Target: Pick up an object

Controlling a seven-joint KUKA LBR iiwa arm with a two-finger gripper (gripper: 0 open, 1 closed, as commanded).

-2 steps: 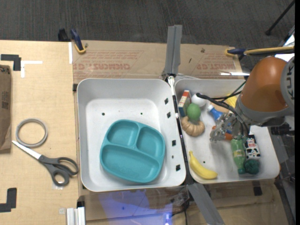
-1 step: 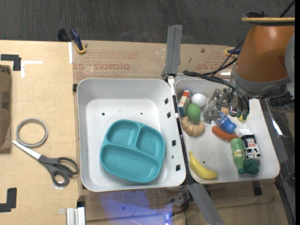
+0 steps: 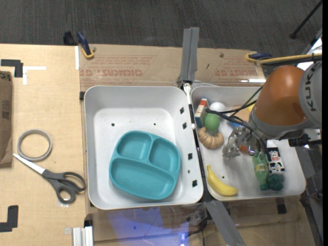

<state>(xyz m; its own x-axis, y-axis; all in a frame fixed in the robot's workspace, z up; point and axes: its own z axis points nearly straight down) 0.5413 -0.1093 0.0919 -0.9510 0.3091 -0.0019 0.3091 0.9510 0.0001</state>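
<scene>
Nothing sits between the pincer (image 3: pixel 233 146) tips, slightly parted over the right bin (image 3: pixel 294 188).

Place: robotics lab or test cell
Surface: pale wooden desk (image 3: pixel 46 91) with black tape marks, flattened brown cardboard sheet (image 3: pixel 133 68)
Floor: dark grey carpet (image 3: pixel 154 9)
Fixtures: two shallow white plastic bins (image 3: pixel 92 137), grey robot arm with orange band (image 3: pixel 282 99)
Clutter: grey-handled scissors (image 3: pixel 54 178), grey tape roll (image 3: pixel 34 144)
</scene>
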